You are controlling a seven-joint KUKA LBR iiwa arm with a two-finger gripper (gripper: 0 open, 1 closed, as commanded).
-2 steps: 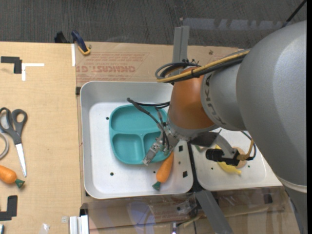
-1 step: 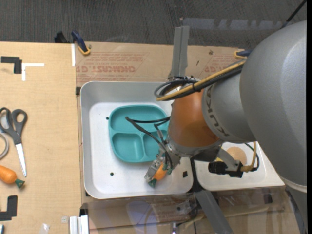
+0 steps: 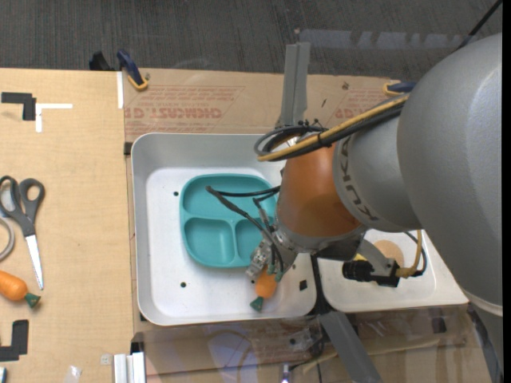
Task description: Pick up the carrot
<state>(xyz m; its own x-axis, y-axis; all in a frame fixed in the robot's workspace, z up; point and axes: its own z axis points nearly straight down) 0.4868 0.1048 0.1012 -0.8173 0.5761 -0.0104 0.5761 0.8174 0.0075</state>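
Two carrots are on show, so watch which one counts: one carrot (image 3: 263,288) sits in the left bin (image 3: 152,214), just off the lower right corner of the teal divided tray (image 3: 209,230), and it lies right under your gripper (image 3: 266,263). Its orange body points up toward the tool, green stub down toward the bin's near wall, long axis a touch tilted. Whether the tips are apart or closed on it, you cannot tell; the wrist and cables crowd that spot. A second carrot on the bench (image 3: 14,287) lies well apart, far left, beside the scissors (image 3: 24,222). Judging by position, a straight descent looks right.
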